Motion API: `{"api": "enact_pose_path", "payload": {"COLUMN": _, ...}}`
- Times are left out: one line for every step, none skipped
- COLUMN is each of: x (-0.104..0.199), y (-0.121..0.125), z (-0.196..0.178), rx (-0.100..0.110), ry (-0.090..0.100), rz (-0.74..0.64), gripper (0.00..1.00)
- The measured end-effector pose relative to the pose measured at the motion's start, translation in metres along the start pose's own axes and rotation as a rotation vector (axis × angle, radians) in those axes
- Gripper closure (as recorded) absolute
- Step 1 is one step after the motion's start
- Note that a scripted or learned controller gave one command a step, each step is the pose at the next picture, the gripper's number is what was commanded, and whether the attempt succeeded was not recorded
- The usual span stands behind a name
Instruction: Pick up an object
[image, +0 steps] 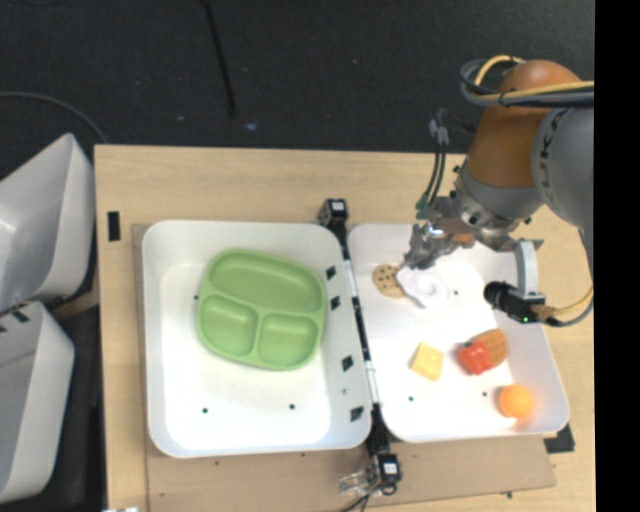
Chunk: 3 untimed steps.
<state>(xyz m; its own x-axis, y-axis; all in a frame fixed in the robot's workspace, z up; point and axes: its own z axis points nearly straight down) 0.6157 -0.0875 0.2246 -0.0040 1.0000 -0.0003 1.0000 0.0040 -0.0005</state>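
The right bin (450, 415) holds a round tan cookie (386, 279), a white crumpled item (424, 287), a yellow cheese wedge (427, 361), a red and orange piece (483, 352) and an orange ball (516, 401). My gripper (424, 248) hangs over the bin's far left part, directly above the white item and just right of the cookie. The white item sits right below the fingertips, and I cannot tell whether they touch it.
A green divided plate (262, 309) lies in the left bin (175, 400). A ridge with black clips (352, 330) separates the two bins. White containers (40, 230) stand off the bench at the left. A black sensor on a cable (505, 297) hangs beside the wrist.
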Motion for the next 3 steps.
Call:
{"api": "enact_pose_path", "payload": {"x": 0.052, "y": -0.007, "z": -0.003, "rx": -0.001, "ry": 0.001, "rz": -0.002, "gripper": 1.0}}
{"api": "enact_pose_path", "payload": {"x": 0.1, "y": -0.024, "z": -0.018, "rx": -0.001, "ry": 0.002, "rz": -0.003, "gripper": 1.0}}
{"api": "enact_pose_path", "payload": {"x": 0.151, "y": -0.039, "z": -0.027, "rx": 0.001, "ry": 0.002, "rz": -0.003, "gripper": 1.0}}
